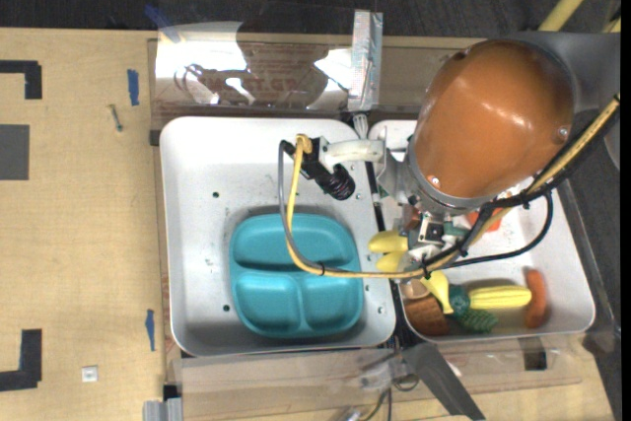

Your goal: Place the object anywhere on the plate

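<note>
A teal divided plate [294, 283] lies in the front half of the left white bin [197, 212]. The arm's orange band [493, 118] hangs over the right bin [570, 301], and the gripper [419, 237] sits below it at that bin's left edge, next to the wall between the bins. A small yellow object [386, 249] shows just left of the gripper, over the dividing wall and right of the plate. The arm's bulk hides whether the gripper holds it.
Toy corn [493, 299], an orange carrot-like piece [536, 296] and a brown item [424, 311] lie along the right bin's front. A yellow cable [292, 212] loops over the plate. A black spring-like part [330, 177] hangs above the left bin's back.
</note>
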Controlling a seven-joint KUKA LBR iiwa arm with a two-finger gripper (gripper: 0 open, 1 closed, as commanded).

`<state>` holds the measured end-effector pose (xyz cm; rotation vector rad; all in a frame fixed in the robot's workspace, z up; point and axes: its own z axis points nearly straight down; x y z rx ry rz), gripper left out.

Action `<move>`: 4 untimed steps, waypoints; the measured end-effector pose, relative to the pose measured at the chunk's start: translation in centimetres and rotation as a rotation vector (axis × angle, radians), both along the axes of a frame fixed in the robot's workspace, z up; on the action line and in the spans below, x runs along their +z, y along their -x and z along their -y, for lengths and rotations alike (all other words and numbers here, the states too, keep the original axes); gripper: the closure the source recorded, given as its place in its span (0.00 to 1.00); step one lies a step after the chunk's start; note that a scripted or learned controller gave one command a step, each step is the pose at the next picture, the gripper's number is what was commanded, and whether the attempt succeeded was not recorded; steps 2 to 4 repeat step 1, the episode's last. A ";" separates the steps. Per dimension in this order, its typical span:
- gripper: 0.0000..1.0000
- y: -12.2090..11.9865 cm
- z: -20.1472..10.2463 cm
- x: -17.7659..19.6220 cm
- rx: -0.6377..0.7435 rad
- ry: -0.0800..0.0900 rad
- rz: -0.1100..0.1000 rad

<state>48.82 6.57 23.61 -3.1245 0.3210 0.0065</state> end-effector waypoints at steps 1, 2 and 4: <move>0.00 0.0 0.0 0.0 0.001 0.000 0.001; 0.00 0.0 0.0 0.0 0.001 0.000 0.001; 0.00 0.0 0.0 0.0 0.001 0.000 0.001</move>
